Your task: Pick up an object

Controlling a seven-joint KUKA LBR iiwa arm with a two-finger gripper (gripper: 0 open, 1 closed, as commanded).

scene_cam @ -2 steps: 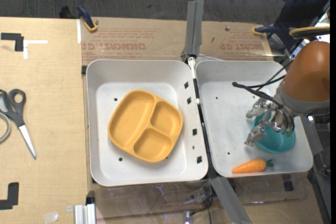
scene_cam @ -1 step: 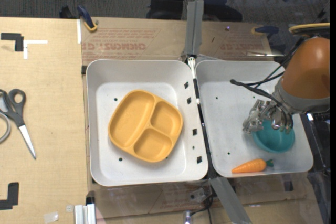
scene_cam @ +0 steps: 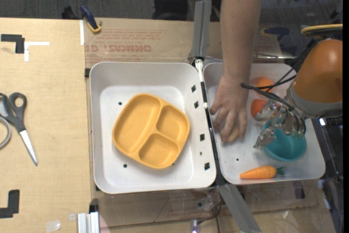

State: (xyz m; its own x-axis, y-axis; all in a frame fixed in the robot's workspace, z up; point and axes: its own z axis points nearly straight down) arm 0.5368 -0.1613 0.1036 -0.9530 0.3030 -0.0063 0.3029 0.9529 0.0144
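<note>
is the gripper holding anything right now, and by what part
It cannot be told. The gripper hangs right at the teal bowl in the right bin, but nothing shows between its tips.

Red print runs across a cardboard sheet lying just behind the left white bin. It appears upside down and mirrored from this view; the letters cannot be made out with certainty. Nothing else carries legible writing.

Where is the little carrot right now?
The carrot lies flat on the floor of the right-hand bin, near its front edge, just below the teal bowl and the gripper.
</note>
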